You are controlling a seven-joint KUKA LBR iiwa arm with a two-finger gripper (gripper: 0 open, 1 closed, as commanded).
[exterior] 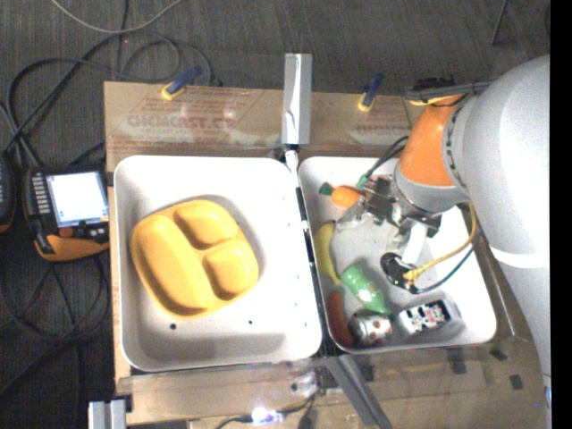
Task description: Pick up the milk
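- Two white bins on the counter; left bin (125, 329) carries a yellow divided tray (195, 256), right bin (483, 315) carries the clutter.
- Arm (429, 155) reaches in over the right bin's upper half; gripper (375, 202) sits low near the carrot (340, 195). Fingers: can't tell if wide or narrow, nothing visibly held.
- Milk: prob. the small printed carton (427, 315) lying at the front of the right bin, beside the can (371, 328), w/ green bottle (362, 286) and banana (323, 250) nearby.
- Step, as you'd judge it: approach, no grasp yet. Next you need travel toward the bin's front, centred over the carton.
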